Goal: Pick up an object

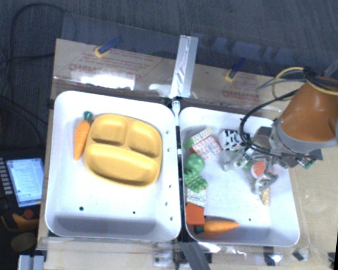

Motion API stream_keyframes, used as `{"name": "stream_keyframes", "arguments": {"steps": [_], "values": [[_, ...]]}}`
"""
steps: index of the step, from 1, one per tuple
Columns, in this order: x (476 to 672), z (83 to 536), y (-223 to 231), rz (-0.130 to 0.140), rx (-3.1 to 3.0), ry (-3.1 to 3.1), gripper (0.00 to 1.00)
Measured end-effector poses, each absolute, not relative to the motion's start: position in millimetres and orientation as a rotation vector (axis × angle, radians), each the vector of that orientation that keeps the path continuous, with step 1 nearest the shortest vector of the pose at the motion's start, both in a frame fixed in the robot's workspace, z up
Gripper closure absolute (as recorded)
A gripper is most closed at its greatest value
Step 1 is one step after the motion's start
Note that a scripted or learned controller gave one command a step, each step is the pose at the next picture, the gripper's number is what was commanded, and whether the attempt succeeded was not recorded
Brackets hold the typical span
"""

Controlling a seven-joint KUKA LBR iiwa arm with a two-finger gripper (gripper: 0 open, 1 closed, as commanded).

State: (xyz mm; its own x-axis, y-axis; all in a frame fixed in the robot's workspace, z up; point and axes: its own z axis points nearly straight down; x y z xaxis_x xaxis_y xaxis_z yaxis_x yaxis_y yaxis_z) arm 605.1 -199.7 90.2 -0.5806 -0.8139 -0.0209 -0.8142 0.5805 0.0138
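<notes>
From above, the arm (315, 115) comes in over the right bin (279, 233), its orange band high above the bin's far right corner. The gripper (252, 167) hangs low inside that bin, its two metal fingers (236, 163) spread apart, one either side of a small red-and-white object (258, 168). Whether the fingers touch it I cannot tell; nothing is plainly clamped between them, so I judge the grasp as not yet made.

Taking the gripper as the landmark: just behind it lies a black-and-white toy (232, 139), and beside that, further from the arm, a printed packet (205, 144). Toward the divider between the bins sit green toys (194, 171). Nearer the camera, along the bin's front wall, lie an orange block (194, 214) and a carrot (220, 227).

Well away from the gripper, the left bin (104, 215) holds a yellow tray (124, 149) with a second carrot (81, 138) just beside it.

The task looks about midway: the gripper is down at a likely target, but closing and lifting remain.
</notes>
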Motion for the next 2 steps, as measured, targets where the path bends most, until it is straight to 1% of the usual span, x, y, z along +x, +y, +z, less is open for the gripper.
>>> {"name": "stream_keyframes", "arguments": {"steps": [1,2], "values": [[601.9,91,-197,0.034,-1.546,2.716,0.00],[586.1,93,-198,0.013,-1.551,2.693,0.00]]}}
